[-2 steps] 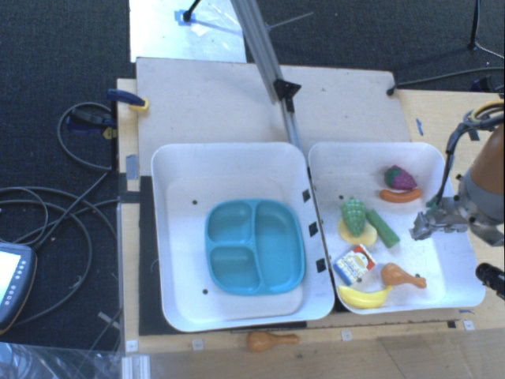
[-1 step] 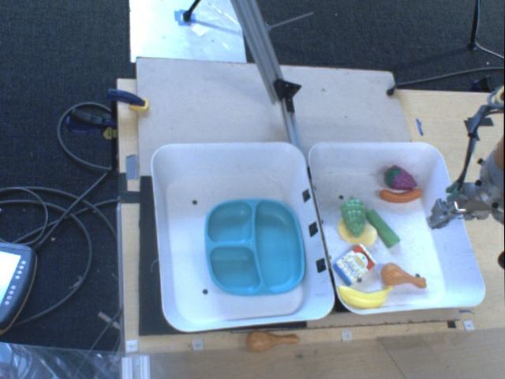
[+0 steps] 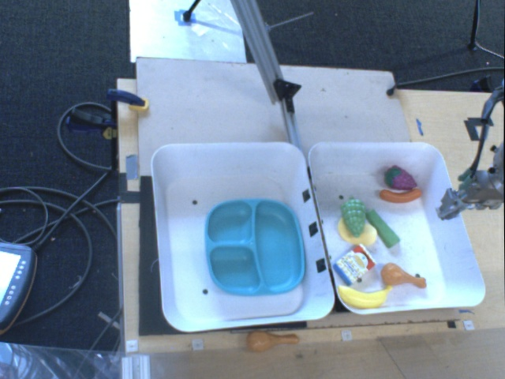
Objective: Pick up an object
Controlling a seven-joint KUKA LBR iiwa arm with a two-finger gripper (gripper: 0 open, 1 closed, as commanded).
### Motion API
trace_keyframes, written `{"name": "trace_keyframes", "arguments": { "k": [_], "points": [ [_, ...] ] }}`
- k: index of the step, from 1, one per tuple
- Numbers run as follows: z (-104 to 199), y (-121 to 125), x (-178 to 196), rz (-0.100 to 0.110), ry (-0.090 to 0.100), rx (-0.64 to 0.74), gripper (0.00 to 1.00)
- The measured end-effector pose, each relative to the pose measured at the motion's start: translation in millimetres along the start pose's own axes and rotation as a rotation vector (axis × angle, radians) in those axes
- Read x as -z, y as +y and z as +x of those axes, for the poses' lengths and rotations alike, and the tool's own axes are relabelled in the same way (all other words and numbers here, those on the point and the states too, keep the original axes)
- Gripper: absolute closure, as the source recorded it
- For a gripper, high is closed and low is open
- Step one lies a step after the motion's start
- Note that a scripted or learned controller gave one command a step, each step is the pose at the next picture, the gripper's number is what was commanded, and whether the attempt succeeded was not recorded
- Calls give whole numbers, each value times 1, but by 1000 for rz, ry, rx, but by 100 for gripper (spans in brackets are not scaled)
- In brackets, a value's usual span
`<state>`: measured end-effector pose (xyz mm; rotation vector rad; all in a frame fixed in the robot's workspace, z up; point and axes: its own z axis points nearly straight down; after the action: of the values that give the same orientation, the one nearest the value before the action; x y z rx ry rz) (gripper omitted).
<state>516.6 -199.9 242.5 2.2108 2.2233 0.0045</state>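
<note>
The right bin [image 3: 454,279] holds several toy foods. A purple grape bunch [image 3: 400,178] lies above an orange-red sausage [image 3: 400,197]. Further left, a green corn cob [image 3: 353,215] rests on a yellow piece [image 3: 349,231], beside a green cucumber [image 3: 383,228]. Nearer the front lie a small carton [image 3: 354,264], a brown drumstick [image 3: 402,275] and a yellow banana [image 3: 364,296]. My gripper [image 3: 456,202] hangs over the bin's right rim, to the right of the sausage and apart from every item.
The left bin [image 3: 177,212] holds a blue divided plate [image 3: 255,245]. A brown toy [image 3: 272,339] lies on the bench in front of the bins. A slanted metal pole [image 3: 264,46] crosses the back. Cables [image 3: 71,212] lie at left.
</note>
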Motion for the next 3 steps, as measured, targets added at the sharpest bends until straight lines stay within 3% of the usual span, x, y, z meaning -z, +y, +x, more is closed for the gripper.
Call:
{"name": "trace_keyframes", "arguments": {
  "k": [3],
  "points": [
    [148,15,-22,5,5,5,100]
  ]
}}
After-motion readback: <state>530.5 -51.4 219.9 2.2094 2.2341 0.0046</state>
